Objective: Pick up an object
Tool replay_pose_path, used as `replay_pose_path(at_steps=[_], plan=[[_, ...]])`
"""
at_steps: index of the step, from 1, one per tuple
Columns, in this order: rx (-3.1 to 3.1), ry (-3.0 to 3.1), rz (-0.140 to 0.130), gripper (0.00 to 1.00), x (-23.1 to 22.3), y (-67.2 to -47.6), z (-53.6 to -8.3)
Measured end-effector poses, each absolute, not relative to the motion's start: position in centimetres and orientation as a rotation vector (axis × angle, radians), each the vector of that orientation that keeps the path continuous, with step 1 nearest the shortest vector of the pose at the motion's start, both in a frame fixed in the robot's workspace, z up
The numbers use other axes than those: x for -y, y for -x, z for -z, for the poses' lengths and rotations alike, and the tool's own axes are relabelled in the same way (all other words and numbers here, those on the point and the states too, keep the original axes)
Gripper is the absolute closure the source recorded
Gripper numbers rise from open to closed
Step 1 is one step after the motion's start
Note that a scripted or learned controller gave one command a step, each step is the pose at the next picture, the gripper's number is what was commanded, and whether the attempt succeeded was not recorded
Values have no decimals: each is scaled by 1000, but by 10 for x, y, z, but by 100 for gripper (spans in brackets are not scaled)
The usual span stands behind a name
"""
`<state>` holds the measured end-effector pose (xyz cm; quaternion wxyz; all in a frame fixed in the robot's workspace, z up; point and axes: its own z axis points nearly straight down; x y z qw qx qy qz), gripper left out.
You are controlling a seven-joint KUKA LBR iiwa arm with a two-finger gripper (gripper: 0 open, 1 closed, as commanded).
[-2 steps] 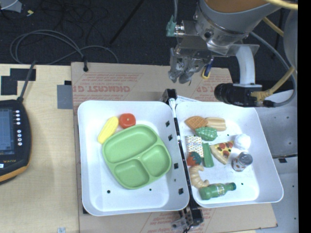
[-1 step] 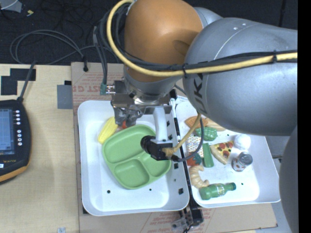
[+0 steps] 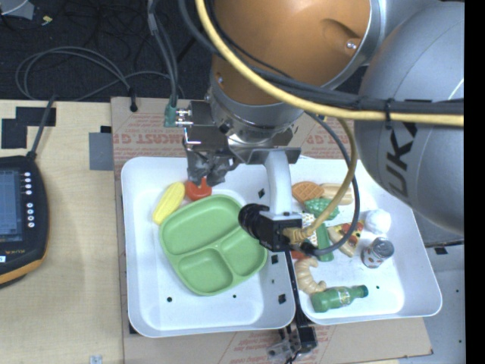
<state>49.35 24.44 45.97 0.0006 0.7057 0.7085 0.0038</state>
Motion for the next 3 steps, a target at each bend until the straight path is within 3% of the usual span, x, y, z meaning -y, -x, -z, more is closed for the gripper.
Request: replay_pose_path(at_steps=[1, 2, 3], plan=[[-2224, -2222, 12, 100, -225, -474, -420], [-2223, -2223, 11, 100, -209, -475, -398], [-2216, -2220, -14, 100, -169, -476, -514]])
